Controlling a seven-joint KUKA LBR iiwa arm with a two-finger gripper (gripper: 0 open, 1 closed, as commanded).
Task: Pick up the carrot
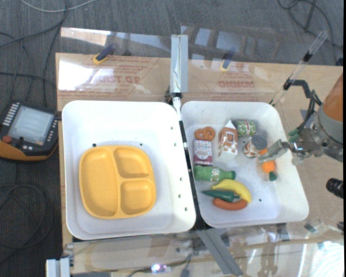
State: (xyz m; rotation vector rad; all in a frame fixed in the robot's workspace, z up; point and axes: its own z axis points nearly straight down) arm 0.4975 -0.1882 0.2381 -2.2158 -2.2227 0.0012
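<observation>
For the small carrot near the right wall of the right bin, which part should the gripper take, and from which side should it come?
Probably best is the orange body of the carrot, not its green tip. It lies flat on the right bin floor with bare floor around it, so come straight down from above, fingers closing across its short width. The gripper is already just beside it.

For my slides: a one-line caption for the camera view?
Gripper poised beside the carrot in the right bin; yellow tray in the left bin.

Robotics lab bench.
A teach pendant (24,130) lies on grey carpet (23,51) among loose cables (40,4); two white bins (124,111) sit on a clear-walled plywood bench (132,77).
</observation>
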